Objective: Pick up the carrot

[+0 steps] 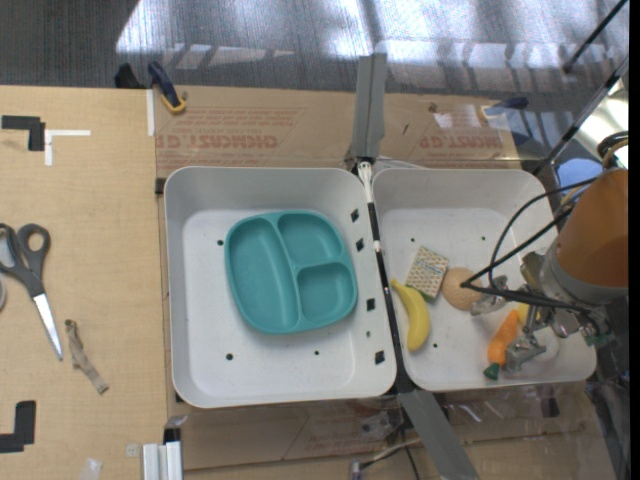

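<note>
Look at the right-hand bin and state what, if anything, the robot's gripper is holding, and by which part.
It cannot be told. The gripper sits right against the small orange carrot near its lower green-tipped end, but a grip on it is not visible.

Orange carrot [504, 336] (green-tipped), yellow banana [413, 314], teal plate [291, 271], white bins [190, 268].

The arm [600, 238] is cut off by the frame edge at 3 o'clock. The gripper [528, 343] covers part of the carrot [501, 338]; finger state is indeterminate.
</note>
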You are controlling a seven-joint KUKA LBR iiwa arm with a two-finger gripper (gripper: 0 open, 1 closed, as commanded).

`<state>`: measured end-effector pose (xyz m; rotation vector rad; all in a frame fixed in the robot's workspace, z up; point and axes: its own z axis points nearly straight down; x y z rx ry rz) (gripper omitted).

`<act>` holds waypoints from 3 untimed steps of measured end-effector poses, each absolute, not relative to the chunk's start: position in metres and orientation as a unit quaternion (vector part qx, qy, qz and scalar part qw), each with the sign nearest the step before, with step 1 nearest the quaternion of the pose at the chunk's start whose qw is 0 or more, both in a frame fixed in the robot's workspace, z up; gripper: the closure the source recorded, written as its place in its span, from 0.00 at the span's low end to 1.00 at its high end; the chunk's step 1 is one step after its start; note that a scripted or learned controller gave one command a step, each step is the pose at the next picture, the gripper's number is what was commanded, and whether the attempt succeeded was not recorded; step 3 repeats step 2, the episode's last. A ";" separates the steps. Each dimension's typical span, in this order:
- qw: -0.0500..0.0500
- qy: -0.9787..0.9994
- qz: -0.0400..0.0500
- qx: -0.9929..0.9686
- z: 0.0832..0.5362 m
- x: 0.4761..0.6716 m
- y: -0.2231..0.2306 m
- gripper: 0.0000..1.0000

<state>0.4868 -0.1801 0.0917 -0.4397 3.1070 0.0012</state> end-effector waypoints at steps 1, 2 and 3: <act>0.002 0.992 0.000 -0.124 0.092 0.486 -0.196 0.00; 0.002 0.995 0.001 -0.095 0.092 0.486 -0.198 0.00; 0.002 0.995 0.001 -0.095 0.092 0.486 -0.198 0.00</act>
